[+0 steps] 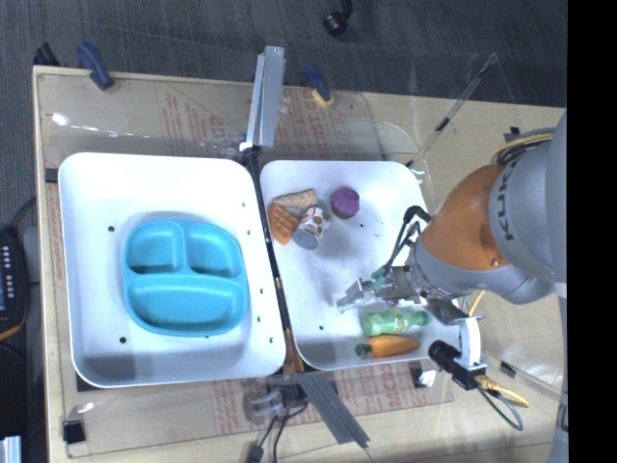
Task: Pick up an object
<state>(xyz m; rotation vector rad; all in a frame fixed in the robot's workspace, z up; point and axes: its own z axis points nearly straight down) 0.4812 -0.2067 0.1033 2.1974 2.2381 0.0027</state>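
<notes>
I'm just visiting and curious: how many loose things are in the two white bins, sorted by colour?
Blue: 1, compartment plastic tray
Purple: 1, small round piece
Tan-orange: 1, waffle-like toy piece
Silver: 1, small can
Green: 1, pale green object
Orange: 1, toy carrot
Total: 6

The grey arm (pixel 525 210) has dark letters on its side, on the right. They look like "KU", the start of a name, and the rest runs out of sight. The bench (pixel 174 114) has faint red print along its edges, near the far side and the near side, but it is too small and pale to read. The small can (pixel 310 228) in the right bin (pixel 318 345) has a picture label, and its words are too blurry to read.
</notes>
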